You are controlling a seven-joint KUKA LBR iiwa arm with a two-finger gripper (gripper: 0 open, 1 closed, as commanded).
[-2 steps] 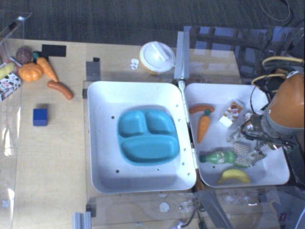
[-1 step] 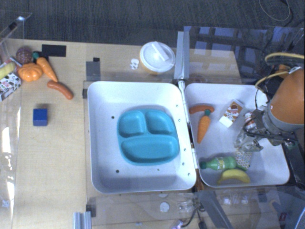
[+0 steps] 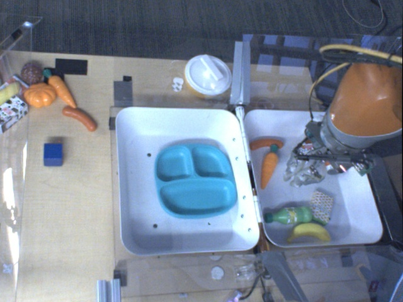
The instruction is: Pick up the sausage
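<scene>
We find the arm in the approach step; no grasp has been made. The gripper (image 3: 306,172) hangs over the right bin (image 3: 371,225), and from this slant we cannot tell its state. We use the carrot (image 3: 269,167) in that bin as our landmark. The sausage (image 3: 266,144) lies just above the carrot's leafy top, near touching it, against the bin's upper left part beside the divider. The gripper stands to the right of the carrot, near but apart from it, and lower right of the sausage. In our judgement the next move calls for a shift left and up past the carrot's top, then a descent squarely over the sausage. The carrot's closeness risks a wrong or double pick.
</scene>
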